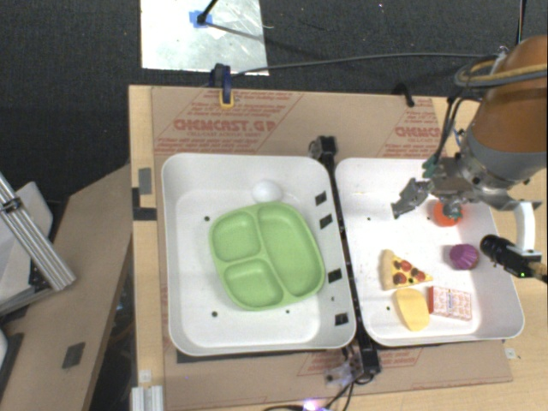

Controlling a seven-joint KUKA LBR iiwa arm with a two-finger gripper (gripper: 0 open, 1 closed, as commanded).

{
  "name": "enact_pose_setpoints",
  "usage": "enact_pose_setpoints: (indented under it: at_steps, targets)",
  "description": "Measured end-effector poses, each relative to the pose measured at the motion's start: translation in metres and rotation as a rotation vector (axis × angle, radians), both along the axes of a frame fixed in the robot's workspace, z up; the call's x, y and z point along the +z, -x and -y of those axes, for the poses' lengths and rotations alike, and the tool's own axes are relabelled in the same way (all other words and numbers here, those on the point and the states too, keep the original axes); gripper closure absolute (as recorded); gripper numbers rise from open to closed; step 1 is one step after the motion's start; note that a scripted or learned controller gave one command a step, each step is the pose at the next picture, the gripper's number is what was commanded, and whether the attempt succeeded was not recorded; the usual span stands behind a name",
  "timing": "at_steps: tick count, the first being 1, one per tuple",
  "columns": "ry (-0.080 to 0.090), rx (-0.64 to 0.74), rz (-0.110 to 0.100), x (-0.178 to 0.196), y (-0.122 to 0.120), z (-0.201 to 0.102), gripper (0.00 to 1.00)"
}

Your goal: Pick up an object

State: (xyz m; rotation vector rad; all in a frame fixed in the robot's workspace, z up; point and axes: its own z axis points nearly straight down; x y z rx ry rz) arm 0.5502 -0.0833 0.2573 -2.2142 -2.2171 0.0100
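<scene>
Hovering over the right bin (360, 187), the gripper (441, 193) sits directly above an orange object (446, 215); whether it is open or closed cannot be told.

My bench (141, 255) carries a brown printed board (282, 118), and on that board two shallow white bins (184, 315) sit side by side.

robotics lab | white bins (184, 255) on bench | aluminium framing (34, 238)
</scene>
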Motion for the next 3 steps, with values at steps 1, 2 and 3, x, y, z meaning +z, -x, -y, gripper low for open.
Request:
enact_pose_setpoints:
  at_steps: [1, 2, 3]
  targets:
    - [0.001, 0.002, 0.012, 0.006, -0.002, 0.000, 0.00]
    - [0.001, 0.000, 0.008, -0.055, 0.001, 0.004, 0.00]
    - [0.000, 0.000, 0.008, -0.097, -0.002, 0.001, 0.00]
